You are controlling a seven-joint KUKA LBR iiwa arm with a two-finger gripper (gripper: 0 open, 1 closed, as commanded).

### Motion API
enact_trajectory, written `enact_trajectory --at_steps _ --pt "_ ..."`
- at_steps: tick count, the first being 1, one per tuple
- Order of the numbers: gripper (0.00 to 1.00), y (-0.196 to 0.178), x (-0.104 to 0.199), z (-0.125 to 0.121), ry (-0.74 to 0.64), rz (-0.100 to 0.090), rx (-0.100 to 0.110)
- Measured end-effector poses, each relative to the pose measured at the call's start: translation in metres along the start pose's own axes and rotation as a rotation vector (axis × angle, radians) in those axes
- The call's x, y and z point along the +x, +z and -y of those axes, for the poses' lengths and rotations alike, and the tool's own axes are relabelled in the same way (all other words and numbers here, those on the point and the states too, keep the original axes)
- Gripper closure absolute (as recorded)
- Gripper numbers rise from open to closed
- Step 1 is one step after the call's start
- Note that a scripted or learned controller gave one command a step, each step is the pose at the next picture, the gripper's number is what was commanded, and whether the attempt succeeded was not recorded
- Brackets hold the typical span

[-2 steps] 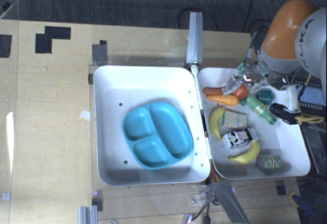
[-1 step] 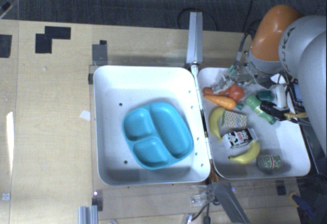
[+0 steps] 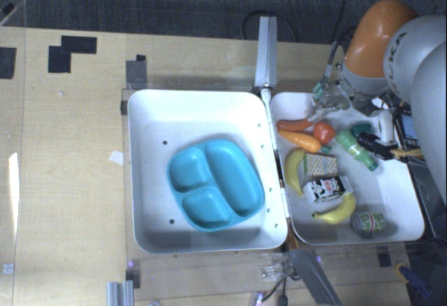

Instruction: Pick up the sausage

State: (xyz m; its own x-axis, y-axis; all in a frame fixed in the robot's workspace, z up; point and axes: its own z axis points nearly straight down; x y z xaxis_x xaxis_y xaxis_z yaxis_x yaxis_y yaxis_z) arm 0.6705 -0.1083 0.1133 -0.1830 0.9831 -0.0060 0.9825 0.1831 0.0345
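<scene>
Arm (image 3: pixel 412 46) reaches from right; tool (image 3: pixel 323 103) angled down-left, finger state unclear.

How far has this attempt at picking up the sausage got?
Done: the arm has reached over the right bin, with the tool low near its back-left corner. In hand: nothing visibly held; the sausage lies on the bin floor beside the carrot and tomato, just left of the tool. Left: grasping and lifting it. The finger state is unclear.

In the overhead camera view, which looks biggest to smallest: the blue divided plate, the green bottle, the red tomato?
1. Blue divided plastic plate, by far the largest.
2. Green plastic bottle, lying down.
3. Small round red tomato, the smallest.
</scene>
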Motion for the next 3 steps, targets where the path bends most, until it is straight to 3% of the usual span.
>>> enact_trajectory --at_steps 1,2,3 --pt "0.0 0.0 0.0 0.0 0.0 0.0 0.0" --pt "0.0 0.013 0.01 0.004 -0.066 0.006 0.004" --pt "0.0 0.023 -0.018 0.019 -0.2 -0.005 0.022"
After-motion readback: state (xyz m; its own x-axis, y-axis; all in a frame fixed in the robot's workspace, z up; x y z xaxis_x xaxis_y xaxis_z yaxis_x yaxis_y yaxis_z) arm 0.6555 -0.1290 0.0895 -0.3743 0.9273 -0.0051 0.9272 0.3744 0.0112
